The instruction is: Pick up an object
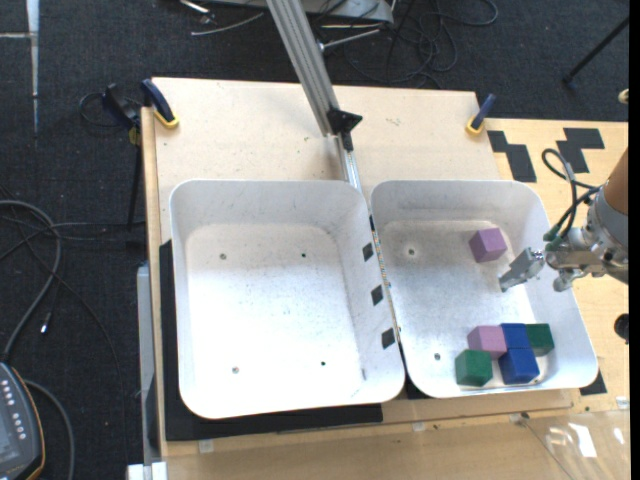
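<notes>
Wooden bench (260, 138), two white bins; gripper (540, 268) over right bin (430, 208), fingers spread, holding nothing, near purple cube (487, 243).

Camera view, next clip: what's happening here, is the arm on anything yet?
Not visibly. The grey arm's hand sits over the right edge of the right white bin, with nothing seen between its fingers. A lone purple cube lies just to its left on the bin floor. Near the bin's front corner sits a cluster: a second purple cube, two blue blocks and two green cubes. The left white bin sits alongside.
</notes>
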Motion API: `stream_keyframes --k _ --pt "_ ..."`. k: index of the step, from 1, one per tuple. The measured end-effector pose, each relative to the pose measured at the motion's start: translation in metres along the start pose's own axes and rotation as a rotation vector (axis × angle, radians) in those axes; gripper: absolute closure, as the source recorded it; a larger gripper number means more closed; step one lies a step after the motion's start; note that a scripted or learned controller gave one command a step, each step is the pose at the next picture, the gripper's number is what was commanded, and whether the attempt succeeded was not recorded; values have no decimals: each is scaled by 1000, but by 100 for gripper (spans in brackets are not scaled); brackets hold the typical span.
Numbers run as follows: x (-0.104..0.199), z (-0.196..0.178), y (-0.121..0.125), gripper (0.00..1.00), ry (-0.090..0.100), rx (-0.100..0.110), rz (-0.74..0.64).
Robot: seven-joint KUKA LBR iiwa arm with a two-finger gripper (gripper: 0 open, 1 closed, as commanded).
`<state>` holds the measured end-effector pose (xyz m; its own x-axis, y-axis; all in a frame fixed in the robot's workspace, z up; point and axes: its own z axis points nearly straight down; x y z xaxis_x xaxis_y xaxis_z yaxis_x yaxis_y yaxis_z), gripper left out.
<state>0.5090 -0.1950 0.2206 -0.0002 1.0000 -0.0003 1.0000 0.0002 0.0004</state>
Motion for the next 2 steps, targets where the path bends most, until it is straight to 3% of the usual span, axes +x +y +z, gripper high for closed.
stream_keyframes --k 1,2 --pt "14 114 56 0 2 6 -4" --pt "13 109 57 0 0 1 -2"
